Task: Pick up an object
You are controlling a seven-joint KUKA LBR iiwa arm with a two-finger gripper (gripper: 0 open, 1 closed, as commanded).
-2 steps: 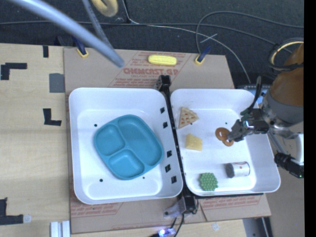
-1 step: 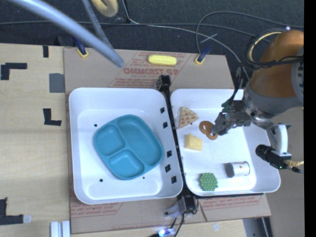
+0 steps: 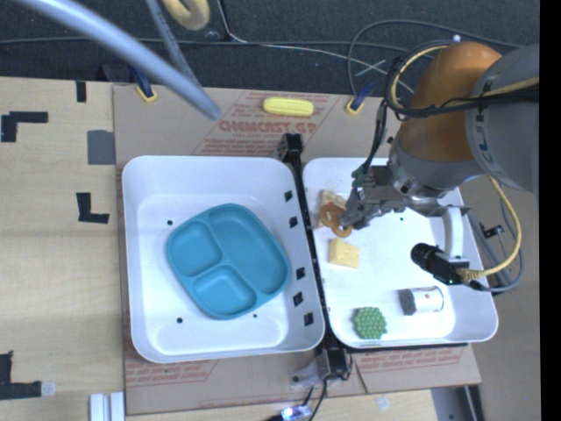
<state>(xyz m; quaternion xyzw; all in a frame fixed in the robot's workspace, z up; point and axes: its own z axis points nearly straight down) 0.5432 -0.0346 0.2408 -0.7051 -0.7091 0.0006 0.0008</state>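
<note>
Where the right white plastic bin comes nearest the camera, a round knobbly green object lies beside a small white cylinder with a grey cap, and a pale yellow wedge-shaped block sits farther back, near the divider. Just beyond the block, the grey two-finger gripper reaches down onto a tan ring-shaped object, though how its jaws stand cannot be told. Across the divider, a blue three-compartment plastic tray rests in the left white bin, and a yellow corn-shaped toy lies on the cardboard behind both bins.
</note>
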